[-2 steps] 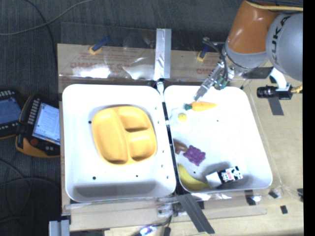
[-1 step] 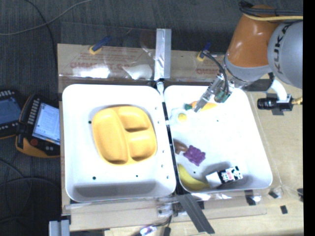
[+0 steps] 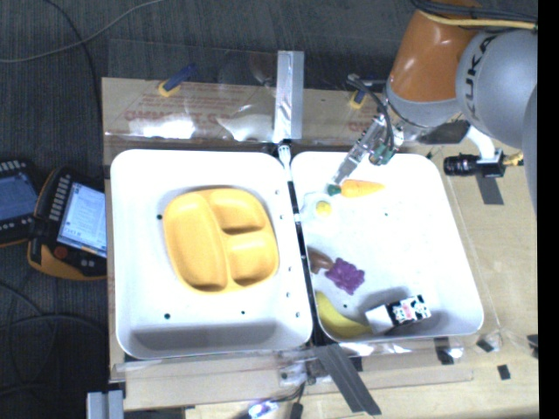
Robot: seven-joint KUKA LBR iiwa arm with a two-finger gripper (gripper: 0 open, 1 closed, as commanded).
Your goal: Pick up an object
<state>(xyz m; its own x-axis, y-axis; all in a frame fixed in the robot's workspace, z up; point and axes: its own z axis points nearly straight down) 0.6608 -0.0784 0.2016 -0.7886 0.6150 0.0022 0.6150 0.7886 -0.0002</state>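
Observation:
The right bin (image 3: 445, 234) holds an orange toy carrot (image 3: 360, 188) with a green top near its back edge. Close by lies a small yellow-and-white piece (image 3: 324, 207). Nearer the front are a purple bunch of grapes (image 3: 346, 276), a brown piece (image 3: 318, 259), a yellow banana (image 3: 335, 318) and a black-and-white box (image 3: 405, 311). My gripper (image 3: 351, 169) hangs slanted over the back of this bin, its tip just above and behind the carrot's green end. Nothing visible is held in it.
The left bin (image 3: 140, 304) holds a yellow divided tray (image 3: 222, 237). A metal post (image 3: 289, 94) stands behind the seam between the bins. A handheld device (image 3: 70, 225) lies off the bench to the left. The arm's orange band (image 3: 432, 51) looms over the back right.

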